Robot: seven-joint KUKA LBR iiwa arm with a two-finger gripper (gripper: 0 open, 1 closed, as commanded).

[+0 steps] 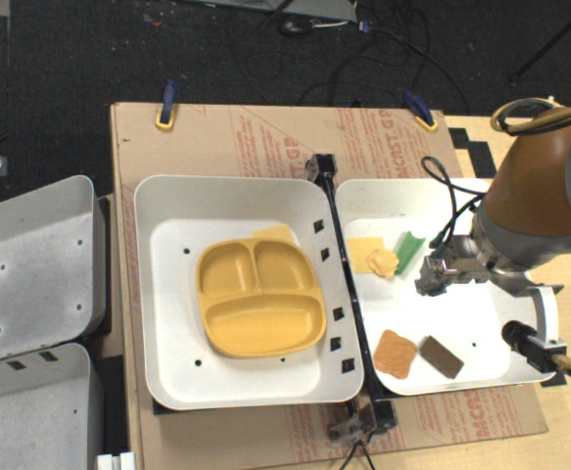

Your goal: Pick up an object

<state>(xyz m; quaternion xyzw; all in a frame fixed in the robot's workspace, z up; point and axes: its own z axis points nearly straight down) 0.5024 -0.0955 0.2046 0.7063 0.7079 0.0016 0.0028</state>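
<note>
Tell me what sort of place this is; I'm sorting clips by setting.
Probably a robotics lab: a robot arm reaches over two white bins on a clamped cardboard sheet, with cables across the dark floor behind.

We see a brown board bench (226, 130) mid-frame bearing two white bins side by side: left bin (158, 262), right bin (481, 365)

Hand's (434, 280) grip perhaps too blurred.
</note>
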